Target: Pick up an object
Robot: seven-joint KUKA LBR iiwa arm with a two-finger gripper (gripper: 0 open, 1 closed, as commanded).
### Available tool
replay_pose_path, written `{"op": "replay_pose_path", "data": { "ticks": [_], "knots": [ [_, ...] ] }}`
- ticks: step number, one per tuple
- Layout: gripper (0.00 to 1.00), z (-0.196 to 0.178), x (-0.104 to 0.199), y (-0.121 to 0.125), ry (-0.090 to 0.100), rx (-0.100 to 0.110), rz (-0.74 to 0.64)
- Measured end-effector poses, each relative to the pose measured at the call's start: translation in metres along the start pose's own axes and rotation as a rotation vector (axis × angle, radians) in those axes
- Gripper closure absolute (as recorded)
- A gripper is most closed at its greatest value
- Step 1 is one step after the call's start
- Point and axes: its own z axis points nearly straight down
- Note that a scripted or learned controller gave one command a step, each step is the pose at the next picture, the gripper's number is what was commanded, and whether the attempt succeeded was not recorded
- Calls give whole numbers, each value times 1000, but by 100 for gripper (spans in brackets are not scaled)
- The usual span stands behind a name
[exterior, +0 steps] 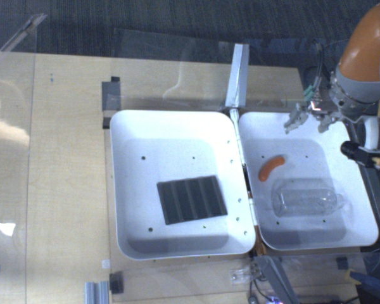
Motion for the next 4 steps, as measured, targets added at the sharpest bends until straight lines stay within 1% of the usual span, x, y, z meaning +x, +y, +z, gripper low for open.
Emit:
{"op": "replay_pose_path", "data": {
  "ticks": [1,2,3,4],
  "knots": [
    [0,110,35,-39,0,1,-175],
    [100,98,35,-37,-1,-7,-176],
    [0,98,35,-37,-1,-7,-176],
    [0,131,39,-31,-1,-8,-185]
  ]
}}
